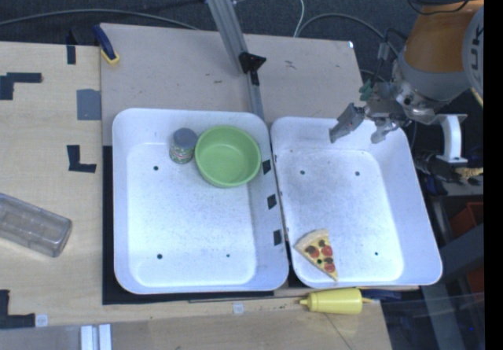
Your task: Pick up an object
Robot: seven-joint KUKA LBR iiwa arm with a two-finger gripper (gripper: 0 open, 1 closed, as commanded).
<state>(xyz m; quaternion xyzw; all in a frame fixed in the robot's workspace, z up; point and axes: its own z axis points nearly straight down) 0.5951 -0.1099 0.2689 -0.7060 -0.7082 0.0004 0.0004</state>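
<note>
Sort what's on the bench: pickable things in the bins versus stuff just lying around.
For the job: green bowl, small can, pizza slice toy, hand.
Lying about: yellow bottle, clear plastic container, blue clamp.

Even, soft light and a slightly blurry picture.
The white bins [130, 207] look bright but without hard glare; shadows are weak, the upper edge of the frame is dark, and small details appear grainy.
</note>
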